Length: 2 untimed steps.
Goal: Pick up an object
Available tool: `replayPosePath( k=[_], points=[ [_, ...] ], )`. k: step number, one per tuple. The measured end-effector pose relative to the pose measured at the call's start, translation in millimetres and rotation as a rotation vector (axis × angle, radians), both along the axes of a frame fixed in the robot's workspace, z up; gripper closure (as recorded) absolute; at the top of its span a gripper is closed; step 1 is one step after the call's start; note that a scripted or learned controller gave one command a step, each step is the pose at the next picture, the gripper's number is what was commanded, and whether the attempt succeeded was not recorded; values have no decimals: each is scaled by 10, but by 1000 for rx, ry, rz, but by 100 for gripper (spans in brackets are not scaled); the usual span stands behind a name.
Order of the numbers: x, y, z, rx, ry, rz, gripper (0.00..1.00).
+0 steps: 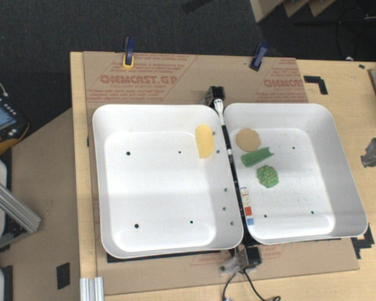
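Note:
The left white bin (113, 187) holds a pale yellow oblong piece (204, 141) close to its right wall, near the back. Three things lie in the left part of the right white bin (326, 168). A tan round disc (248, 139) is furthest back. A flat green strip (257, 157) lies just in front of the disc and touches it. A green knobbly ball (267, 177) sits a little nearer the front, apart from the strip.
Both bins rest on a brown board (175, 74) held by two blue clamps (129, 52) (259, 55) at the back. A small grey part (371, 153) juts in at the right edge. A cable and connector (244, 262) sit at the front between the bins.

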State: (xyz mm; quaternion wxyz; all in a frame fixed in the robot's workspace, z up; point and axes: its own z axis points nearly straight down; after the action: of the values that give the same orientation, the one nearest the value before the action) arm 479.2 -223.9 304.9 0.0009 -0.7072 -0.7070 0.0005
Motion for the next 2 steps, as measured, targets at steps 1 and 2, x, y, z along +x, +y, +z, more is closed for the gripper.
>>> replayPosePath(
  k=[1, 2],
  points=[
    [-1, 130, -204, 1, 1, 1, 100],
    [3, -6, -129, -3, -5, 0, 100]
  ],
)
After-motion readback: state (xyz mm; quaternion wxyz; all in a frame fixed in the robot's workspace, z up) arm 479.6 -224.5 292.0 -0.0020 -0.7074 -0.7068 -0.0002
